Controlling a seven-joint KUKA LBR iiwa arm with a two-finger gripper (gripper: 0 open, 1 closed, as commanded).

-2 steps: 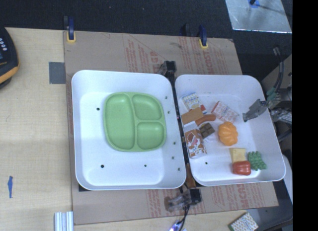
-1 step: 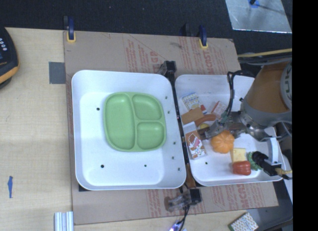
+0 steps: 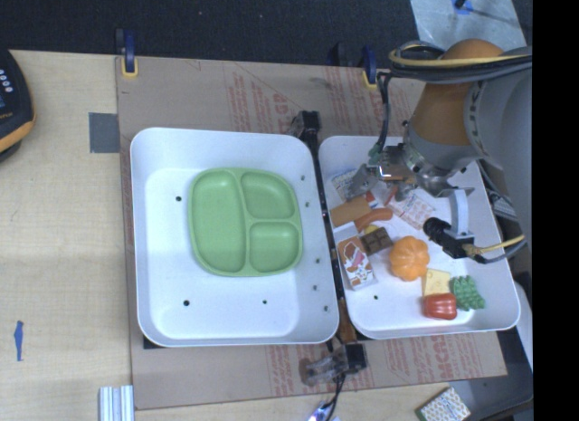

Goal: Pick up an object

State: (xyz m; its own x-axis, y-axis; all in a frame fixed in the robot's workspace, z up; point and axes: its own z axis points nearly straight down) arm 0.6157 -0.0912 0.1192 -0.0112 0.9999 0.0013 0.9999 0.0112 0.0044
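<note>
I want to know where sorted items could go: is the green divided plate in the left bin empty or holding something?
Empty. The green divided plate lies flat in the left bin, and all three compartments show bare green.

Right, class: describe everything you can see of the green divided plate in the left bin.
The green divided plate is pale green, matte like plastic, with rounded corners. Raised ridges split it into three compartments: one long section on its left and two smaller ones on its right. It lies flat, right way up, near the middle of the left white bin, resting on the bin's floor.
</note>
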